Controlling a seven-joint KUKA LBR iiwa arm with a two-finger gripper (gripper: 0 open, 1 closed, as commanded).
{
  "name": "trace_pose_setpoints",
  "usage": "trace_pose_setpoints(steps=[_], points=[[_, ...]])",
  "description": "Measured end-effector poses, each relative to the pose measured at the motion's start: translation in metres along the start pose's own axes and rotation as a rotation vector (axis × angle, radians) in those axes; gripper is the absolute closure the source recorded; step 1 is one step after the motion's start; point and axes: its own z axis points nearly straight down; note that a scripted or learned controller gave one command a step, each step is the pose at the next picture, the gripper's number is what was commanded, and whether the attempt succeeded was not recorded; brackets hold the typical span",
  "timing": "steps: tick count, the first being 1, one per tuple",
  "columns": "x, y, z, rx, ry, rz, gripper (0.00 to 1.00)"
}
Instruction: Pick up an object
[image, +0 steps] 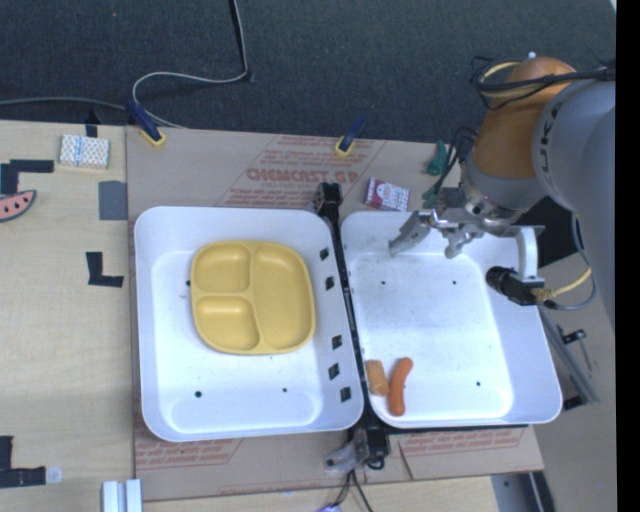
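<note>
At 1 o'clock in the right bin (520, 395), the tool (432, 238) hangs over bare floor near the back wall, fingers spread open, nothing between them. Likely staged high and open ahead of a descent, not yet committed to a target. The pick candidates, two sausages (390, 382), lie side by side at that bin's 7 o'clock corner, well apart from the tool. The left bin (165, 400) holds a yellow plate (252, 297), three compartments, sitting near centre. Both bins rest on the tabletop (60, 320).
</note>
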Motion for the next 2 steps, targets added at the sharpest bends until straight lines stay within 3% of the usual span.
trace_pose_setpoints(steps=[1, 2], points=[[-0.012, -0.018, 0.100, -0.002, -0.001, 0.001, 0.00], [0.008, -0.037, 0.100, -0.005, -0.003, 0.001, 0.00]])
